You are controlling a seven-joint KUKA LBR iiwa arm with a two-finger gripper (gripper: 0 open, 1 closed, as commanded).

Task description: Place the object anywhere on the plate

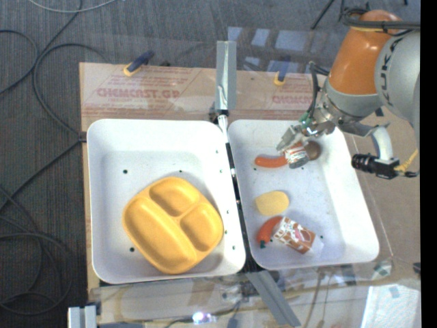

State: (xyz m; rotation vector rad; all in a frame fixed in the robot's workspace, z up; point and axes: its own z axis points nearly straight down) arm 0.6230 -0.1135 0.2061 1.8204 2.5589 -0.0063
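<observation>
The end effector (295,144) hovers low over the right bin (341,203), its grip state impossible to tell, just beside a toy sausage (270,160) — light, smooth, probably slippery, best pinched mid-length — well apart from the yellow plate (173,224).

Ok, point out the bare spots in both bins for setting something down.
Left bin: bare floor along the far side, beyond the yellow plate. Right bin: bare strip along its right wall. Crowded: the hot dog, yellow sponge, carrot and snack packet.
</observation>
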